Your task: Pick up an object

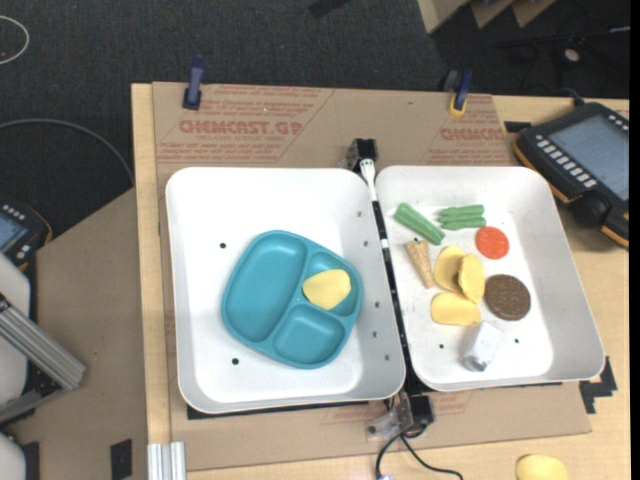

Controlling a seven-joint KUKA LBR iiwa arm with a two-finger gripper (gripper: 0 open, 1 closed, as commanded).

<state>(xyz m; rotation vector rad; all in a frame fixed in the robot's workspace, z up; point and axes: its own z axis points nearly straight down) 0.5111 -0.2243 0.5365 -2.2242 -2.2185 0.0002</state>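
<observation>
Pale yellow rounded toy food piece [326, 288] sitting in right compartment of teal plastic divided plate [272, 298], inside left white bin [190, 268]. Right white bin [560, 268] crowded: green bean pieces [440, 220], orange-red disc [491, 242], brown round cookie [506, 296], yellow chunks [457, 288], tan cone [419, 262], small grey-white cylinder [483, 348]. Black tablet [585, 163] beside the right bin.

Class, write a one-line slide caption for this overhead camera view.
Two white bins: the left bin holds a blue divided plate with a yellow piece; the right bin holds assorted toy food.
</observation>
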